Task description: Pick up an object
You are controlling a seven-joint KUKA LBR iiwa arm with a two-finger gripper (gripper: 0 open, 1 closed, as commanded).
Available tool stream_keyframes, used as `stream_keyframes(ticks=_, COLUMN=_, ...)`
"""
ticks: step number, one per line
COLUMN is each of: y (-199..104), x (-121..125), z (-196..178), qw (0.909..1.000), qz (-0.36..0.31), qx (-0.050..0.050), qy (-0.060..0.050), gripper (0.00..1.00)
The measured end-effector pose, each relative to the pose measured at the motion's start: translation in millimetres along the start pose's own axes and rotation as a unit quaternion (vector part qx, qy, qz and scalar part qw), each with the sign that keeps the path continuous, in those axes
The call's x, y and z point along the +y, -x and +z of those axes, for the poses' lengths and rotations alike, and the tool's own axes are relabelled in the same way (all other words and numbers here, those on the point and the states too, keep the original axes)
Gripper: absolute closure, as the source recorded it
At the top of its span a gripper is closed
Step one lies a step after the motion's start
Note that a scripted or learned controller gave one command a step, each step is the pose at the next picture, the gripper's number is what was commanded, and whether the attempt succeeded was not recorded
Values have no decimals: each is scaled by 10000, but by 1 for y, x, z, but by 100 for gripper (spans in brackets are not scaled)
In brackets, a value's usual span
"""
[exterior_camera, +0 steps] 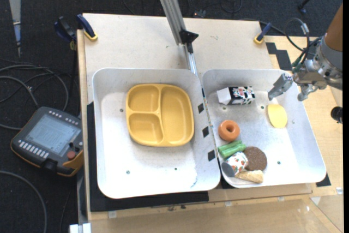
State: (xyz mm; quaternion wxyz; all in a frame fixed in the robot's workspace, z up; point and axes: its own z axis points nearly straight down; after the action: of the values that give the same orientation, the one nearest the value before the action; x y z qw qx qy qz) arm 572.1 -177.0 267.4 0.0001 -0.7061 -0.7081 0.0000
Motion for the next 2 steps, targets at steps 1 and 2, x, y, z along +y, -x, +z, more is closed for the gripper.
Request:
stream_keyframes(ticks=1, y=0, x=0, z=0, qw=10000, qz=3, qx=0, qy=1, gripper=0)
stream_keyframes(ticks=2, y=0, x=0, z=43, qw=10000, qz=13, qx=2, qy=-22, gripper=0)
